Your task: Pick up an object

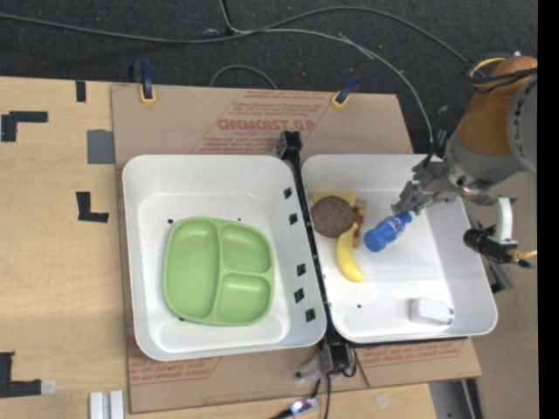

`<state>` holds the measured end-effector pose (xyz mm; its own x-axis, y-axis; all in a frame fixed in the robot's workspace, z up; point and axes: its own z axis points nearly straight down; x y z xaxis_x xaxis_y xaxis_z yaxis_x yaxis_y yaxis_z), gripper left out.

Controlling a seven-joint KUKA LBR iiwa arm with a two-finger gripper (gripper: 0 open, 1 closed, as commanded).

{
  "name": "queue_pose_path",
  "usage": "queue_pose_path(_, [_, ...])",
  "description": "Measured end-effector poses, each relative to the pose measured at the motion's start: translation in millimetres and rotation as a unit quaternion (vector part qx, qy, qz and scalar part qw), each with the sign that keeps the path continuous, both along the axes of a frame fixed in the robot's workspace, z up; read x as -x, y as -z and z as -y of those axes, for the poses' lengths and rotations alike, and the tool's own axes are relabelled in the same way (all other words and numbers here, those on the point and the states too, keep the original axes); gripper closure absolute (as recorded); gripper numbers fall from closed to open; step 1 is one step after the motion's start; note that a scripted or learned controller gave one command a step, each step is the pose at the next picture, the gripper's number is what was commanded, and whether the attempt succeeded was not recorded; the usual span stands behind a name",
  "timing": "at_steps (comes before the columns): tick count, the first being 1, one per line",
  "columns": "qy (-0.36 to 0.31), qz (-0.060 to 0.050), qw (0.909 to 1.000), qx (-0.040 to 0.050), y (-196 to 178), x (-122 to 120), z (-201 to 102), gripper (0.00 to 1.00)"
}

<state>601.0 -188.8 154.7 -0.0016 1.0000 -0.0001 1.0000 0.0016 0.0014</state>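
- Blue bottle [386,231] lies tilted mid right bin [454,321], cap end up toward gripper [409,201].
- Gripper just above the bottle's cap end; grip state: cannot tell.
- Banana [348,257] and brown round object [331,216] hug the bin's left wall.
- White block [430,310] near the front-right corner; bare floor between.
- Green plate [218,271] in left bin [140,234].
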Motion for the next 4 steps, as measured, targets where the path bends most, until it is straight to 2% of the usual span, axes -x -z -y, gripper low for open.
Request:
queue_pose_path(1, [0.001,0.001,1.0000,0.0007,-53.8,8.2,4.9,1.00])
queue_pose_path(2, [0.000,0.000,1.0000,0.0002,-81.4,7.6,4.5,1.00])
queue_pose_path(3, [-0.002,-0.002,1.0000,-0.0003,-69.6,9.5,-52.1,1.00])
queue_pose_path(4, [0.000,-0.002,1.0000,0.0000,-65.8,18.9,-94.2,1.00])
